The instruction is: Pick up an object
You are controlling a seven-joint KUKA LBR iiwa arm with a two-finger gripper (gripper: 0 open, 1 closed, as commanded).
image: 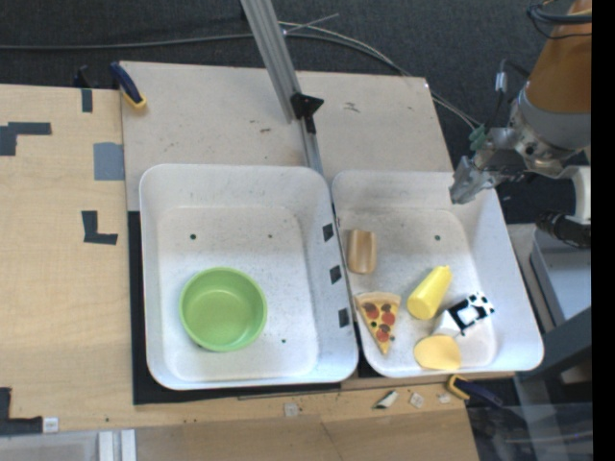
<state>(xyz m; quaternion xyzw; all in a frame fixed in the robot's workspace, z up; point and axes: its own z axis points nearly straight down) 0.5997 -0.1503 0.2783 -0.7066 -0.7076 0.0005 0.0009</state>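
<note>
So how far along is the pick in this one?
Nothing looks picked yet. The gripper hangs over the right bin at its far right edge, with nothing seen between its fingers. The bread slice, pizza slice and yellow bottle all lie in that bin; the green bowl sits in the left one. Descent, grasp and lift remain.

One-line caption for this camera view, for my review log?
Claw above the right bin's far corner; toy pizza slice, yellow bottle inside; green bowl in the left bin.

Arm (562,75) cut off — frame's right edge.
</note>
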